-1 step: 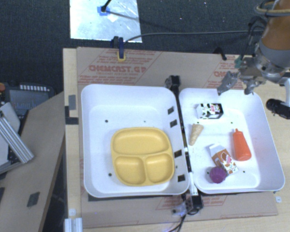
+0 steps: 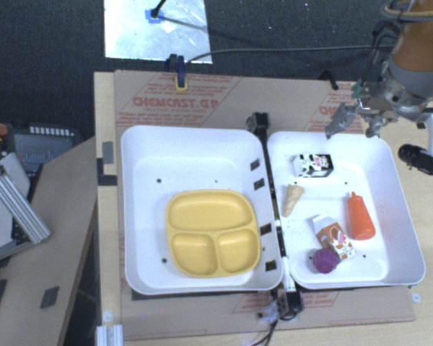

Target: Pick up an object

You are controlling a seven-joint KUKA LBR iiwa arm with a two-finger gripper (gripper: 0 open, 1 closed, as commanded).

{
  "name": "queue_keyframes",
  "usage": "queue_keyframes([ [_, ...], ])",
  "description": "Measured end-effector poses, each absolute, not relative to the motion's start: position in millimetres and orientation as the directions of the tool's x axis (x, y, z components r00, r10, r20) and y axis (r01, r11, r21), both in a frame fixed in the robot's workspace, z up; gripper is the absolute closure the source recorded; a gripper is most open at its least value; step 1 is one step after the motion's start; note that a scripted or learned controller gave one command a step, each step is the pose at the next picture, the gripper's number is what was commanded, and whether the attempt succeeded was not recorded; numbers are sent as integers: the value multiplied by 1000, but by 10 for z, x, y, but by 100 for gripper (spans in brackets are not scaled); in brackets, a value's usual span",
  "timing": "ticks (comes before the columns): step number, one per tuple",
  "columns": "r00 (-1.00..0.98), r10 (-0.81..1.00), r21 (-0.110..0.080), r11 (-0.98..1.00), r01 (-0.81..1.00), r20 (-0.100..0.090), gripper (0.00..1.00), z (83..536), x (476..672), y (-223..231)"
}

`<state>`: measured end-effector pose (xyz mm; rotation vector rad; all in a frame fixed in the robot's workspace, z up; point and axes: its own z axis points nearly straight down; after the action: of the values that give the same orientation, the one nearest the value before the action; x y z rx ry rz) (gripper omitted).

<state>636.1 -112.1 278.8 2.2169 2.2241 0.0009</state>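
Above the far rim of the right bin (image 2: 408, 215), the gripper (image 2: 353, 122) hangs with its two fingers (image 2: 337, 123) spread and nothing between them; the arm (image 2: 418, 42) behind it is cut off by the frame's top right. Below the fingers, inside the bin, lie a black-and-white carton (image 2: 313, 165), a cone (image 2: 292, 197) with its tip pointing away from them, an orange bottle (image 2: 359, 216) lying lengthwise with its cap toward them, a brown carton (image 2: 334, 237) and a purple ball (image 2: 325, 260), touching that carton. Left of the fingers, the other bin (image 2: 141, 193) holds a yellow tray (image 2: 211, 232).
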Motion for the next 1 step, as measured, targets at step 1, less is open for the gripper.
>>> queue_keyframes([
  [1,-6,1000,-1,6,1000,0,0,2289,6451,-1069],
])
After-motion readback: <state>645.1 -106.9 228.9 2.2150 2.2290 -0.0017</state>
